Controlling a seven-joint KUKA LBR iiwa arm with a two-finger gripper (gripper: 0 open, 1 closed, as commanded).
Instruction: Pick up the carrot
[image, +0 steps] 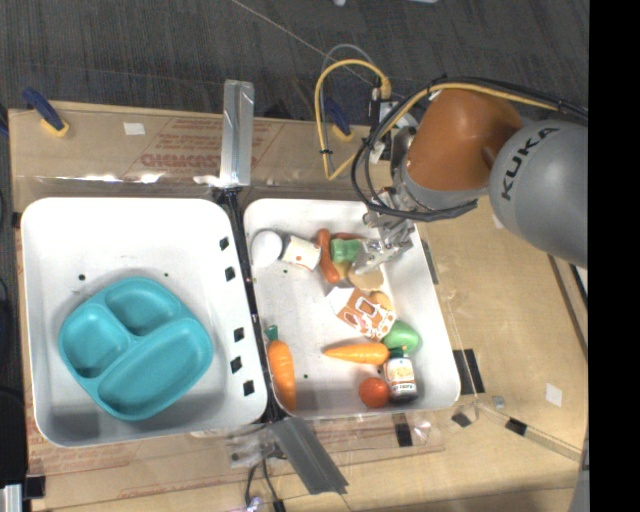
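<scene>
Claw (383, 243) lowered over right bin's (300, 385) upper middle, finger state impossible to tell, grey arm (540, 190) bent in from the right, orange band (455, 140) above wrist, carrot (357, 352) lying flat near bin's lower middle, well apart from claw, teal plate (135, 345) in left bin (50, 230)

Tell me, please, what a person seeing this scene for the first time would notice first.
Probably the large grey arm with its orange band, which reaches in from the right over the far side of the right bin. Next comes the teal divided plate, lying alone in the left bin. The right bin holds a cluster of toy food, including a carrot near its front.
</scene>
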